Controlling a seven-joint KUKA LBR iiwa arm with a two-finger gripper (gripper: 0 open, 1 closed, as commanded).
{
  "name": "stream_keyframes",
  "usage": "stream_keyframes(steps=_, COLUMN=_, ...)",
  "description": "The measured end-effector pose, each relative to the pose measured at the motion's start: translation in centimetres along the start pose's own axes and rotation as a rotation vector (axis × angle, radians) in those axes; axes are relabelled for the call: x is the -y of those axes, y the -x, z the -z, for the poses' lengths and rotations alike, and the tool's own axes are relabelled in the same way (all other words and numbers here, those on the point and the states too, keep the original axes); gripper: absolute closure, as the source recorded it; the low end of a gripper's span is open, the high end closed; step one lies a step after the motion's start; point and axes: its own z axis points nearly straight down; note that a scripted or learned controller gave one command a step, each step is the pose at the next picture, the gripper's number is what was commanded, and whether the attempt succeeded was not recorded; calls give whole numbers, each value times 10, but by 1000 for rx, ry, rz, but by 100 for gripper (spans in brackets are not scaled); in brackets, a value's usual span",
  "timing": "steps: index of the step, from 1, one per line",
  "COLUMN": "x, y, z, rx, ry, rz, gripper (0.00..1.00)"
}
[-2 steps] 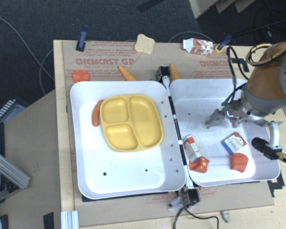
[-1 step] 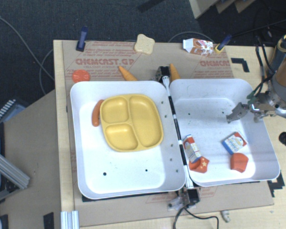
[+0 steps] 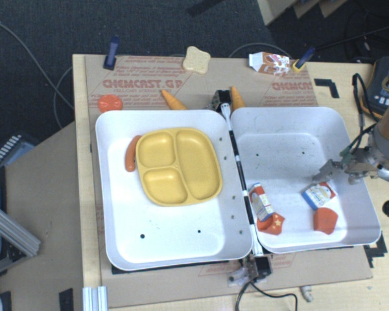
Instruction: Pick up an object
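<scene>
Two bins, and the gripper (image 3: pixel 340 167) hovers at the right bin's (image 3: pixel 292 125) right side, fingers spread, holding nothing. Just below it lies a blue-white packet (image 3: pixel 318 194), long axis slanting, a red block (image 3: pixel 325 220) beneath that. Cardboard behind the bins reads "CHEMCAST"; the packet's label is unreadable.
</scene>
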Motion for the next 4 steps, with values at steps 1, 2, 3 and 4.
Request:
stream_keyframes(steps=1, x=27, y=-28, z=26, rx=-2, ry=0, rz=2, gripper=0)
stream_keyframes(steps=2, x=40, y=-13, z=-54, rx=0, ry=-1, rz=0, gripper=0)
stream_keyframes(steps=3, x=-59, y=-3, z=-60, rx=1, ry=3, rz=2, gripper=0)
stream_keyframes(steps=4, x=-9, y=-20, z=-62, rx=-1, ry=0, rz=1, gripper=0)
